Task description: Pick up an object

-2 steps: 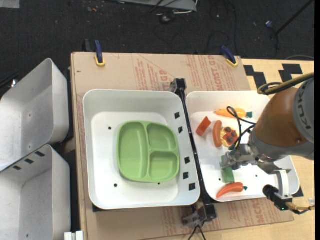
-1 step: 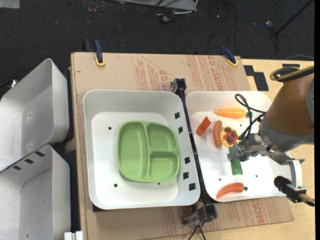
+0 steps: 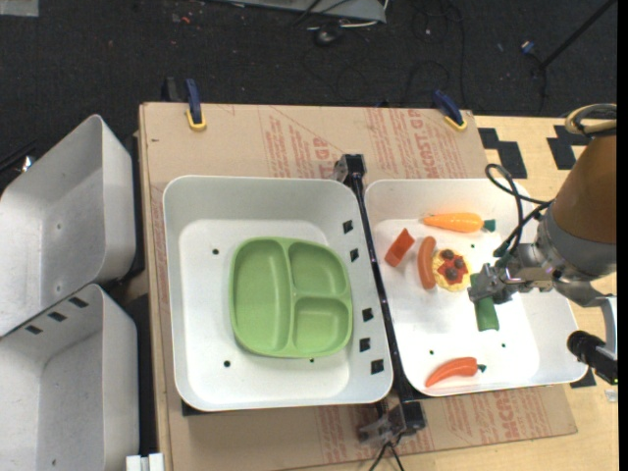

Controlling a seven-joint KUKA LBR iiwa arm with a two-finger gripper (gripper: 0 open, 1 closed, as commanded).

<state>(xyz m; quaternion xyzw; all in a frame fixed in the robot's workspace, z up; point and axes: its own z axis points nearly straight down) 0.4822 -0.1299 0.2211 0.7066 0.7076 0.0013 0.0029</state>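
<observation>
We see the worktop (image 3: 255, 135), a brown cardboard-covered board, carrying two shallow white bins side by side. The left bin (image 3: 186, 263) holds a green plate (image 3: 291, 297) with three compartments, lying flat near the bin's middle. The right bin (image 3: 549, 346) holds the small items.

Near the far side of the right bin lies a carrot (image 3: 453, 222), orange with a green tip, stretched sideways. Closer to us and to the left is a red wedge (image 3: 398, 247), tilted. Just beside it to the right is a sausage (image 3: 426, 263), lying lengthwise, and touching or nearly touching the sausage on its right is a small pizza piece (image 3: 452, 269) with dark and red toppings. At the near edge of the bin lies a red pepper (image 3: 453, 370), well apart from the rest.

The arm (image 3: 589, 204) reaches in from the right, its wide body above the right bin's right side. The end effector (image 3: 488, 287) sits low over the bin, just right of the pizza piece. A green item (image 3: 487, 314) shows directly below it, upright or slightly tilted, its top end meeting the end effector. We cannot tell whether that item is gripped or merely lies beneath, and we cannot tell whether the end effector is released or clenched.

At the left of the view, off the worktop, are two more white bins (image 3: 69, 194).
</observation>
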